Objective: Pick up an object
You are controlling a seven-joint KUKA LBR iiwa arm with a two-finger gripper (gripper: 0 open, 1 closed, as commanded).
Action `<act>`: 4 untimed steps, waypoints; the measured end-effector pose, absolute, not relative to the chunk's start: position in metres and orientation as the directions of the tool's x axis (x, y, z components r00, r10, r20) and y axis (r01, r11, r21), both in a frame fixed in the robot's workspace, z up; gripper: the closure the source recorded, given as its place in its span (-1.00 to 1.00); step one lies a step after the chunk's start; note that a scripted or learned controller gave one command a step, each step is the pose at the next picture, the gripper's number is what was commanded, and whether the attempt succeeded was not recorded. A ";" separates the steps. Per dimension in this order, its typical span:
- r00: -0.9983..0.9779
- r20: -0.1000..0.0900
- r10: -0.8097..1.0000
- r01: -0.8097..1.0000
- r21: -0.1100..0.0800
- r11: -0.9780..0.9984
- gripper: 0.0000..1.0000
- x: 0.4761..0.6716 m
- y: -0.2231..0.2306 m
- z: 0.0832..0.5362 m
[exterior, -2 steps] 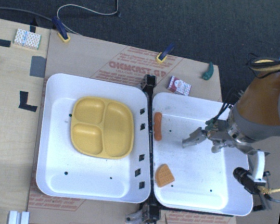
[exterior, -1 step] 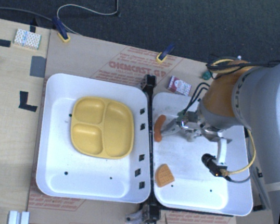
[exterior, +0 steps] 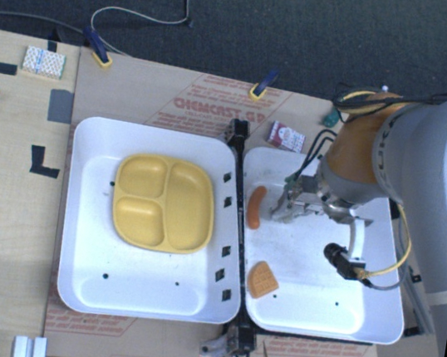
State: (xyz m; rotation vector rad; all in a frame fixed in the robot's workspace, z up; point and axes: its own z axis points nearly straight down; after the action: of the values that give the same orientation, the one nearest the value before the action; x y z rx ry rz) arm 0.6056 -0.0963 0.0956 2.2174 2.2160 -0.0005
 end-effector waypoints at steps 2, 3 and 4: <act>-0.001 -0.004 1.000 1.000 0.002 0.001 1.00 0.605 -0.095 0.105; -0.001 -0.004 1.000 1.000 0.002 0.001 -1.00 0.605 -0.095 0.104; 0.001 -0.007 1.000 1.000 0.002 -0.001 -1.00 0.611 -0.098 0.086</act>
State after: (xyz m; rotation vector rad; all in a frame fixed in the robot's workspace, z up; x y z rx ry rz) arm 0.6114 -0.0975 0.0863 2.2178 2.2157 -0.0049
